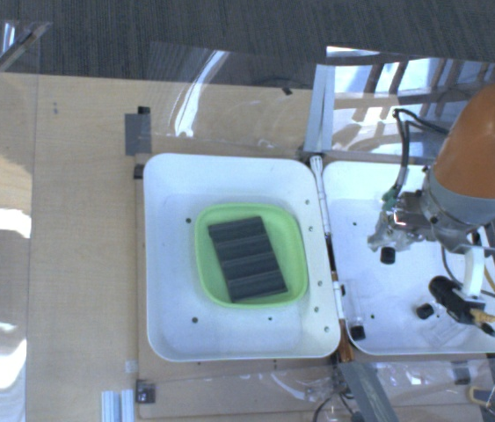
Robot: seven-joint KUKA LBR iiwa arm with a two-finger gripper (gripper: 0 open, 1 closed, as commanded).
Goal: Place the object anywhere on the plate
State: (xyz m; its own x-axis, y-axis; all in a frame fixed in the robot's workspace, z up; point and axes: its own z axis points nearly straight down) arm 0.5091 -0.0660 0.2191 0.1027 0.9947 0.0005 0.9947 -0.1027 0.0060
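A dark grey ribbed block (246, 259) lies flat on the square green plate (206, 271), which sits in the middle of the left white bin (163, 323). The block rests slightly turned, well inside the plate's rim. My gripper (389, 238) hangs over the left part of the right bin (361, 192), to the right of the wall between the bins. It is well apart from the block and the plate. Nothing shows between its tips.
The grey arm with its orange band (484, 148) covers the right bin's far right side. A metal post (320, 112) stands behind the joint of the two bins. Bare wooden bench (62, 236) stretches to the left.
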